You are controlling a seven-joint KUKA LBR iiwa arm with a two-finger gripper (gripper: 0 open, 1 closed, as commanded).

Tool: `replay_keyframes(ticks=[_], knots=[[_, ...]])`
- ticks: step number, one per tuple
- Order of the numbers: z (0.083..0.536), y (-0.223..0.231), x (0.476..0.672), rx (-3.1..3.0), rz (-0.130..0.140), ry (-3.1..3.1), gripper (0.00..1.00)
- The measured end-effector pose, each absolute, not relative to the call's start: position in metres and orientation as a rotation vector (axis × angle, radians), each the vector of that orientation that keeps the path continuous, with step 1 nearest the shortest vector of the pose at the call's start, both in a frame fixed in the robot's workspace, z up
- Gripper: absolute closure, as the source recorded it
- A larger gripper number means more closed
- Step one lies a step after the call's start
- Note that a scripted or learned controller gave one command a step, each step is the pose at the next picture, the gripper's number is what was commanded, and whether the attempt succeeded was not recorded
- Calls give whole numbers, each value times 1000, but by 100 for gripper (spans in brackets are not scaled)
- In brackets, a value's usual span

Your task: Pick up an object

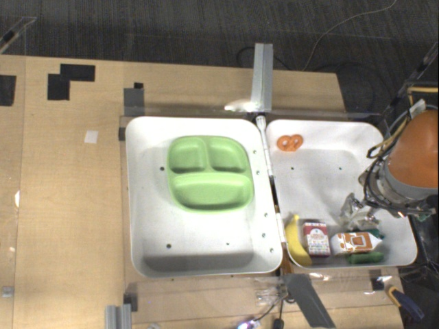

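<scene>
Gripper [359, 213]: While it hangs low at the frame's lower right, whether it grasps anything cannot be told.
Targets: banana [295, 240], red carton [315, 239], orange carton [355, 242] crowd the right bin's [322, 177] lower wall, probably within reach.

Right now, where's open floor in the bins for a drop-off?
Right bin: bare middle between the pretzel at the top left and the bottom row. Crowded along that bottom edge: banana, red carton, orange carton, gripper above. Left bin: strip below the green tray.
</scene>
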State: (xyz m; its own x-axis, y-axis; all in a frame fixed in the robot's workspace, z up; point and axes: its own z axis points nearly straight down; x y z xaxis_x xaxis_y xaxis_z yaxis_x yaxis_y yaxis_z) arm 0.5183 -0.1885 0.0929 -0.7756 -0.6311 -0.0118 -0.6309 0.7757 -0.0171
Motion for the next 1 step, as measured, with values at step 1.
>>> replay_keyframes(ticks=[1], knots=[[93, -198, 534, -1347, -17, 2822, 100]])
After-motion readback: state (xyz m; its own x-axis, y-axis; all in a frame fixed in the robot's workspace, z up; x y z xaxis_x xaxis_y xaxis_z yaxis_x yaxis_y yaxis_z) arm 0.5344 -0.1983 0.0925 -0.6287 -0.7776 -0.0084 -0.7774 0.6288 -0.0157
